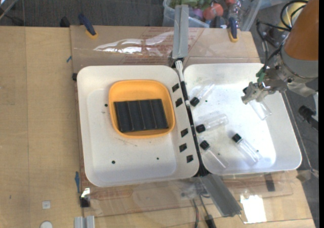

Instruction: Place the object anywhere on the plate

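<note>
The bench (35, 120) carries two shallow white bins side by side; the left bin (96, 161) holds an orange plate (117, 91) near its far middle, and on this plate lies a black ribbed object (141, 115), flat, its long axis running from the left edge toward the right edge of the bin, the ribs crossing it from far to near; the right bin (283, 156) holds several clear vials with black caps; one vial (245, 145) lies near the near right corner, its long axis slanted, the cap pointing to the far left and the clear end to the near right; another vial (212, 121) lies near the middle of the bin, close to the wall between the bins, its cap toward that wall; a third vial (201, 93) lies farther back; the grey arm (304, 44) with the orange band reaches in at the far right corner of the right bin; its pincer (251, 93) hangs above the far right part of this bin, and I cannot tell if the fingers are spread or pressed together.
</note>
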`<control>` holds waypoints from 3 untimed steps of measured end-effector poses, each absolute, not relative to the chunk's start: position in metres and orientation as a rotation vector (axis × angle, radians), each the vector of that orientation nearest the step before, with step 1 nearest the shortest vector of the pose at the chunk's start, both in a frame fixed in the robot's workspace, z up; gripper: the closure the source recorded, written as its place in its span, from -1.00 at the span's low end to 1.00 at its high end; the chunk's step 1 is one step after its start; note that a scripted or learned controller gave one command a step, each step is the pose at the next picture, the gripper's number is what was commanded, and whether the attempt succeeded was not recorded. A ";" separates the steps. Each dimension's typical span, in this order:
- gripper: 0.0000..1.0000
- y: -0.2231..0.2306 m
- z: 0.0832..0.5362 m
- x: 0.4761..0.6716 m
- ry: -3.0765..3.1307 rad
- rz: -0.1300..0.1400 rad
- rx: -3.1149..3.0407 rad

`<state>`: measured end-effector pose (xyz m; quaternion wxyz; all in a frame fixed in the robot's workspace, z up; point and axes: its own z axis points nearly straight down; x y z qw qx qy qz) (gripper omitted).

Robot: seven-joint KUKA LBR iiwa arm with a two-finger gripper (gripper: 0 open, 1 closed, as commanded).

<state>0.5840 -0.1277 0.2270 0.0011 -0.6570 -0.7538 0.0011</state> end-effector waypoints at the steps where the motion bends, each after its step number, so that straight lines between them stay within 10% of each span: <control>1: 1.00 -0.136 0.218 0.635 -2.440 0.003 -1.979; 3: 1.00 -0.131 0.246 0.669 -2.721 0.000 -1.577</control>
